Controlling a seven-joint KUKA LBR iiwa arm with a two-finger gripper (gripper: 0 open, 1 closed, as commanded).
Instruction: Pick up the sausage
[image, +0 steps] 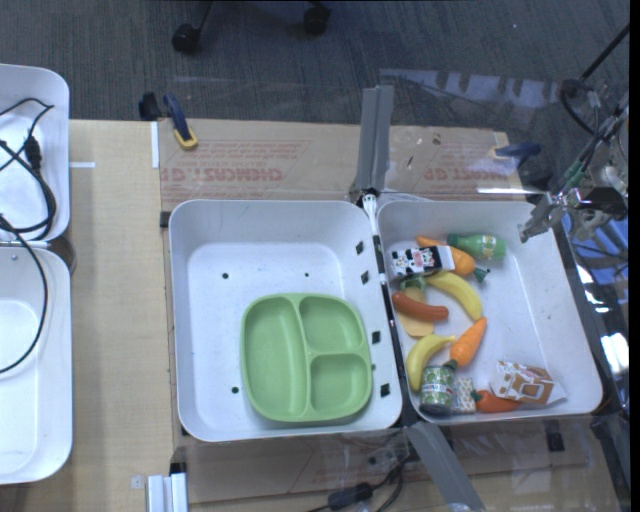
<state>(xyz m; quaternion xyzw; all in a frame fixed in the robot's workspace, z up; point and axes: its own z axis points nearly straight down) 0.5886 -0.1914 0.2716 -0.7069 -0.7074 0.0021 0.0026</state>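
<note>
The sausage (420, 306) is a short red-orange link lying flat in the right bin (545, 300), close to its left wall. It points left to right with a slight tilt. A yellow banana (457, 291) lies just above and to the right of it, almost touching its right end. A second banana (424, 357) curves below it. A black-and-white carton (415, 261) sits just beyond its upper end. Nothing covers the sausage.
The right bin also holds a green bottle (476, 243), a carrot (468, 341), a small green can (437, 388) and a printed packet (523, 382). The left bin (200, 300) holds a green divided plate (305, 357). Cables and a metal bracket (580, 195) hang at the right bin's far corner.
</note>
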